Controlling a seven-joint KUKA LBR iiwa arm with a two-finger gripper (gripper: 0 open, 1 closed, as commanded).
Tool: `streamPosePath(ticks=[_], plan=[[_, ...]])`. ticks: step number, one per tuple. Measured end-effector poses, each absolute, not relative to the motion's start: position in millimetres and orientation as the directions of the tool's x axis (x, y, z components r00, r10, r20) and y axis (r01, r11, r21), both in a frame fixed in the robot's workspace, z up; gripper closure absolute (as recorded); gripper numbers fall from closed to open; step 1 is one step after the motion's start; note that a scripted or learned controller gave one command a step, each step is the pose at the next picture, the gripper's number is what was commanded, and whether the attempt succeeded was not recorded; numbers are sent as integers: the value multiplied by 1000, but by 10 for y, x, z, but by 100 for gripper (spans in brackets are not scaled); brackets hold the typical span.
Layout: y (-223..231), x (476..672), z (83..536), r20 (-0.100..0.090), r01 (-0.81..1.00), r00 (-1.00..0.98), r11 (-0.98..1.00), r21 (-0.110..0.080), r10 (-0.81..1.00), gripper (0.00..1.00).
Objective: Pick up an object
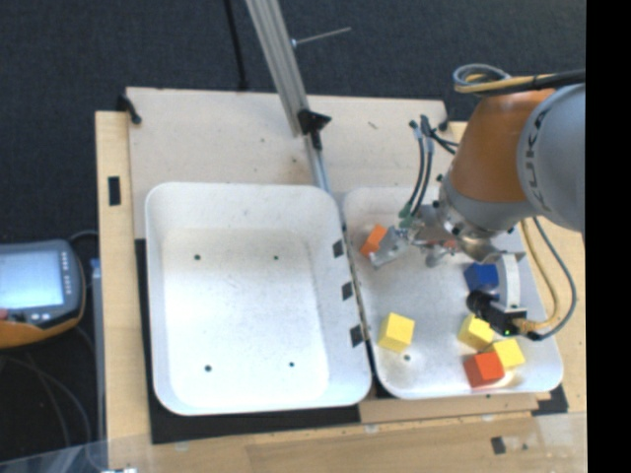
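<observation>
Pincer [386,247] low in right shallow white plastic bin [434,387], upper-left part, fingers pointing left; spread of fingers: cannot tell. Small orange block [374,239] touching or just beside fingertips, near bin's left wall; not seen clamped. Yellow cube [397,331] lower, mid-bin. Blue block [481,276] right of pincer, under wrist. Second yellow block [477,333], third yellow block [512,352] and red-orange cube [484,368] clustered at lower right. Left white bin [246,200] alongside on wooden table [197,131].

No readable text — only partial letters on the arm [537,156]
</observation>
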State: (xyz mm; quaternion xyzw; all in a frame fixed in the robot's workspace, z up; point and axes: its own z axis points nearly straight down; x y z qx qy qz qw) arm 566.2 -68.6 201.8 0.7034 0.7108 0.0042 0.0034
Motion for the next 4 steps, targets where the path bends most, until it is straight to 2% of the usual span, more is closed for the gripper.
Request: streamPosePath(ticks=[1,2,3,4], plan=[[-1150,5293,955,-1,1000,4,-4,2,1000,0],[-1279,5628,978,-2,1000,-3,3,5,1000,0],[-1016,5985,1512,-1,1000,-6,6,9,1000,0],[-999,6212,944,-2,1000,-4,4,1,1000,0]])
